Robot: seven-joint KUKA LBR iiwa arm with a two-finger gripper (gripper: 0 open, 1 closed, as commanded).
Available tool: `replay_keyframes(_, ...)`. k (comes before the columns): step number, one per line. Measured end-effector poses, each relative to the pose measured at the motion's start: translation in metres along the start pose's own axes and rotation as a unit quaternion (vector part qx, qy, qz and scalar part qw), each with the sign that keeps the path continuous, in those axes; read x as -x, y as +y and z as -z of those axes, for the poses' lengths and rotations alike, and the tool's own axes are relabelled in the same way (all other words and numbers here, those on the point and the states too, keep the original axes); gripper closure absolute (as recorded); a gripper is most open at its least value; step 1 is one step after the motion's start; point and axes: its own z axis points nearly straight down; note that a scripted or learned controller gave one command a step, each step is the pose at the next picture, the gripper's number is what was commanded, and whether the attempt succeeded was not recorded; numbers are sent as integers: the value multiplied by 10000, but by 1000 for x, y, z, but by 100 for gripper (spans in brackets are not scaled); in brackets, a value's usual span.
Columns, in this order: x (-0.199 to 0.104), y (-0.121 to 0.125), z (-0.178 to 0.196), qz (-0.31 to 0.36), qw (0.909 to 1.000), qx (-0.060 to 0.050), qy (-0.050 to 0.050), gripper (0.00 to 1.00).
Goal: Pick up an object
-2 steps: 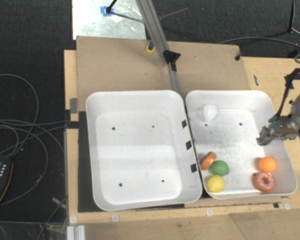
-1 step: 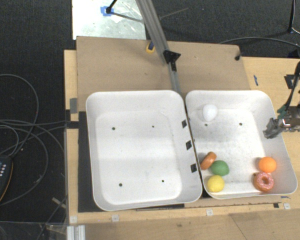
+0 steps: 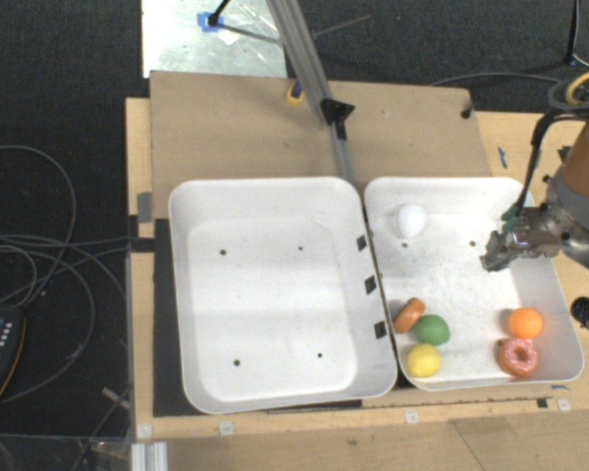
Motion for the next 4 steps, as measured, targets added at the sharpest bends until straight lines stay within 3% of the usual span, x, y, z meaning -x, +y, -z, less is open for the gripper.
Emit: replay_keyframes(4, -188, 54, -30, 0, 10000, 5, 1, 100)
